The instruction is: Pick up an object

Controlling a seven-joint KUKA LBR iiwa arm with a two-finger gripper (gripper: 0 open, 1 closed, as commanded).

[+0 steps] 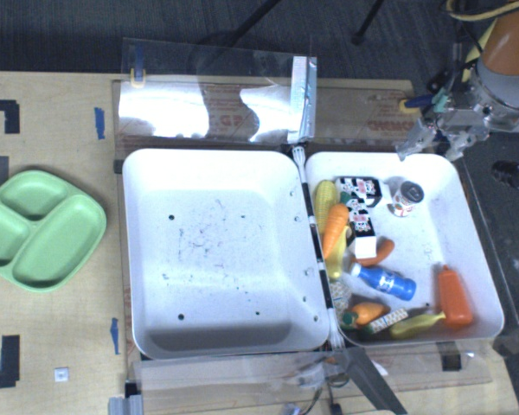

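Grey pincer (pixel 441 137) above right bin (pixel 480 258), blue bottle (pixel 387 283) inside

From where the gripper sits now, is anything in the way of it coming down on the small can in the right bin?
Nothing visible blocks it. The gripper hangs over the right bin's far right corner, and the small can stands just inside that corner, with bare floor around it. Its nearest neighbour, the black-and-white packet, lies apart to its left.

place: robotics lab | evidence: taped markers (pixel 99 122) on table (pixel 52 102); twin white bins (pixel 156 318); tripod legs (pixel 376 7); robot arm (pixel 502 50)
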